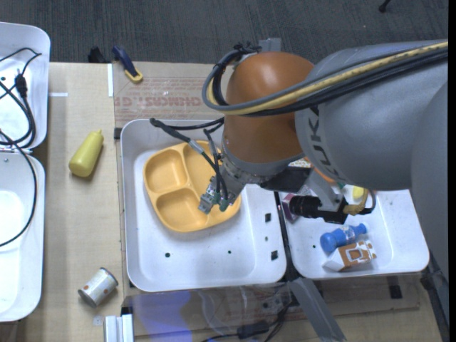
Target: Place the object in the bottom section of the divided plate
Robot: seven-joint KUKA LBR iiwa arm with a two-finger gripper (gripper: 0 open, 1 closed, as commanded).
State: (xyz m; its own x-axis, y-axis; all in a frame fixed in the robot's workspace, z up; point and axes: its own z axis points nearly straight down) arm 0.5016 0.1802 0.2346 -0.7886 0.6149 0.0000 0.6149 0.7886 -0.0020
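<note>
A yellow divided plate [174, 184] lies in the upper left of the left white bin [192, 262]. Its large lower section [178, 209] faces the front of the bin, and two smaller sections lie behind it. My gripper [214, 201] hangs low over the right edge of that lower section, under the orange wrist band. A small grey-green bit shows at its tip, but I cannot make out what it is. The arm hides the right side of the plate.
The right bin [399, 262] holds a blue bottle-shaped item [342, 237], an orange and white carton [354, 255] and a yellow item [355, 193] half under the arm. Outside the bins lie a yellow squeeze bottle [86, 154], a tin can [97, 286] and a blue clamp [126, 64].
</note>
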